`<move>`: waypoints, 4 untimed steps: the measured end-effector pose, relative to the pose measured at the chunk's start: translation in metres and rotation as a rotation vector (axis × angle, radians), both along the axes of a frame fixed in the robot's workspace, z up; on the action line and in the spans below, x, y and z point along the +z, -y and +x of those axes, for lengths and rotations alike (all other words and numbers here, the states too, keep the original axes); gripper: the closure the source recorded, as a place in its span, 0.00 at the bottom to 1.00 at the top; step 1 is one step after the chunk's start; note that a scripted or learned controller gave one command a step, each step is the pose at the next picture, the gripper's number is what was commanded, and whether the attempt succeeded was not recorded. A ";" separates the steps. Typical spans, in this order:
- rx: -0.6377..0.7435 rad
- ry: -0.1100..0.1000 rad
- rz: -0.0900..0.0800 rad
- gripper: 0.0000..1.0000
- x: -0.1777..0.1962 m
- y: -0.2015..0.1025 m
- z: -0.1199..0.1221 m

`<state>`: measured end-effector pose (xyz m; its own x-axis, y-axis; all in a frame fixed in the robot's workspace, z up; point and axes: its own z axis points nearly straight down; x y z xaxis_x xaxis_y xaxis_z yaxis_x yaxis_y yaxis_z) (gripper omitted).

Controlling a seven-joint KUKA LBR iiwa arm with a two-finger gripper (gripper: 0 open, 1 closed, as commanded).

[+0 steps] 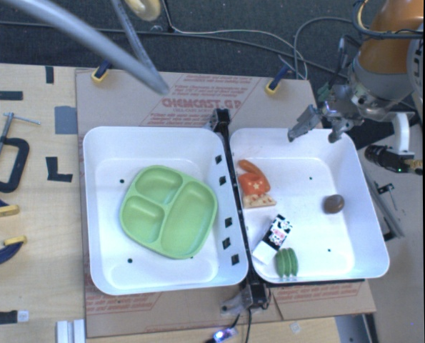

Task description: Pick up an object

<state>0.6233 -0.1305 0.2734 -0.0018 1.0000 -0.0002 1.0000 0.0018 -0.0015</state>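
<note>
My gripper point(317, 130) hangs over the far edge of the right bin point(362, 191), open, with nothing between its fingers. Below it in that bin lie a red and orange pizza-slice toy point(253, 185) by the left wall, a small brown round object point(333, 204) at the right, a black-and-white spotted carton point(276, 233) near the front, and a green ridged object point(286, 261) just in front of the carton. All of them rest on the bin floor, apart from the gripper.
The left bin point(101, 156) holds a green divided plate point(169, 211). A black divider point(228, 191) runs between the bins. Yellow clamps point(275, 84) sit at the cardboard's far edge. Cables point(305, 48) trail behind the right bin.
</note>
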 end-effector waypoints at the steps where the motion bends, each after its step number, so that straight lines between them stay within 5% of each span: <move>1: 0.000 -0.004 -0.001 0.00 -0.046 -0.006 0.002; 3: 0.001 -0.003 -0.001 0.00 -0.166 -0.017 0.014; 4: 0.002 -0.002 0.000 1.00 -0.153 -0.018 0.015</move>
<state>0.6382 -0.1124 0.1203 -0.0042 1.0000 -0.0001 1.0000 0.0042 -0.0032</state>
